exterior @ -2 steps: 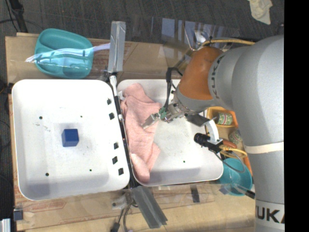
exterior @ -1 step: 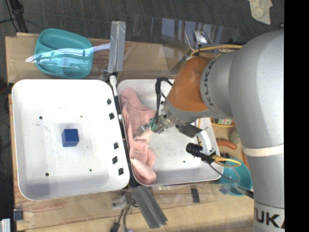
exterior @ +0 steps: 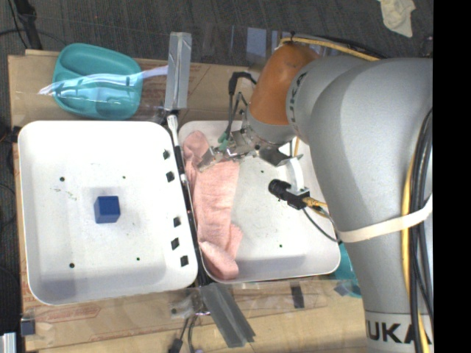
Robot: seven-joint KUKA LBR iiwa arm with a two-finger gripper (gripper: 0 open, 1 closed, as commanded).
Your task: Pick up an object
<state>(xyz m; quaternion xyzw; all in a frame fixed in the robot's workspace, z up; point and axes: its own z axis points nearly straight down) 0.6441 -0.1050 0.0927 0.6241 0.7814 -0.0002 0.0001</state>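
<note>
Right now the gripper (exterior: 229, 147) sits low on the top end of the pink cloth (exterior: 215, 204) in the right bin (exterior: 294, 259), whether gripping I cannot tell, and the limp fabric could slip free on lifting.

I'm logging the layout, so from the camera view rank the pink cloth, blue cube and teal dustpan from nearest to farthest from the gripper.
1. Pink cloth, right bin, right beside the gripper.
2. Teal dustpan, on the bench above the left bin.
3. Blue cube, middle of the left bin; only slightly farther than the dustpan.
</note>
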